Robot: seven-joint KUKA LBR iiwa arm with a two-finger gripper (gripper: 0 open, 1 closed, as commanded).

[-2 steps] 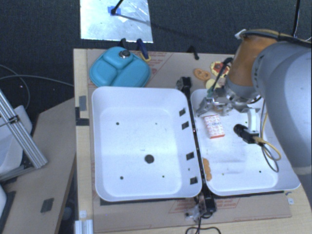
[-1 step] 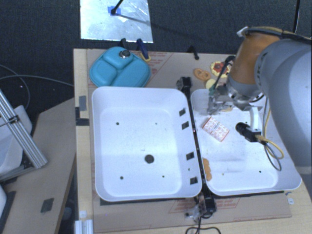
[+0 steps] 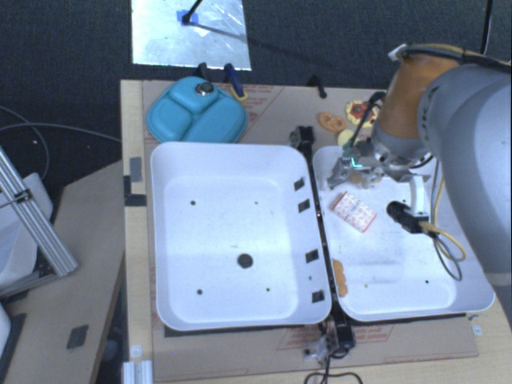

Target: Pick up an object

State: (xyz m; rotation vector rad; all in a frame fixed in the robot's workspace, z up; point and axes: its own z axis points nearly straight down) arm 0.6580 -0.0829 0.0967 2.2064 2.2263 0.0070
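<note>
White plastic makes up both shallow bins on the counter (image 3: 264,94), which sit side by side and touch along a dark central divider. The right bin (image 3: 416,290) holds a small flat packet (image 3: 354,211) with a red-and-white pattern, lying tilted in the upper left part of the bin floor. A small orange-brown piece (image 3: 339,277) rests against the left wall of the same bin, lower down and well apart from the packet. The left bin (image 3: 232,238) carries a dark round spot near the middle of its floor.

The grey arm (image 3: 468,142), with its orange band (image 3: 408,90) above the wrist, reaches in from the right and ends over the upper left corner of the right bin. The end effector (image 3: 356,169) hangs just above and beside the packet, near its upper edge; whether it touches the packet cannot be told. The wrist body hides its tips, so I cannot tell if it is open or closed, and nothing is seen gripped in it.

Behind the left bin, a blue lidded container (image 3: 197,112) stands on the counter. Small orange and yellow objects (image 3: 331,122) lie on the counter behind the right bin, close to the wrist.
</note>
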